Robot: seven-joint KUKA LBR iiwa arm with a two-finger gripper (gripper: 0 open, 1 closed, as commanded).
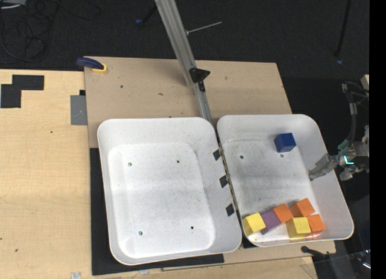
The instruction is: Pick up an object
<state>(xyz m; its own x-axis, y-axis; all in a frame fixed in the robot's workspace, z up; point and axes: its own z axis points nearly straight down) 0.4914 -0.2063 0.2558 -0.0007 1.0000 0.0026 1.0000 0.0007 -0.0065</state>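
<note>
Nearest the camera, in the front corner of the right bin (338,211), lies a huddle of small blocks. A yellow block (254,222) sits at the left end, touching a purple block (271,222) that lies slantwise with its long axis running from lower left up to the right. Beside that come an orange block (283,214), a second yellow block (298,227) and two more orange blocks (304,206) (316,223) pressed close against the bin's wall. The cubes have no marked long axis; all sit turned a little against the bin's edges.

Farther back, well apart from the cluster, a blue cube (284,142) stands alone on the bin floor near the rear wall — also slightly rotated.

The tool (319,169) shows at the right rim of the same bin, about level between the blue cube and the cluster, a grey tip slanting down toward the floor. Whether it is spread or closed cannot be told at this size, and nothing is seen held in it.

The left bin (120,133) lies beside the right one on the tabletop (42,151), and a slanted metal rail (178,37) rises behind them.
</note>
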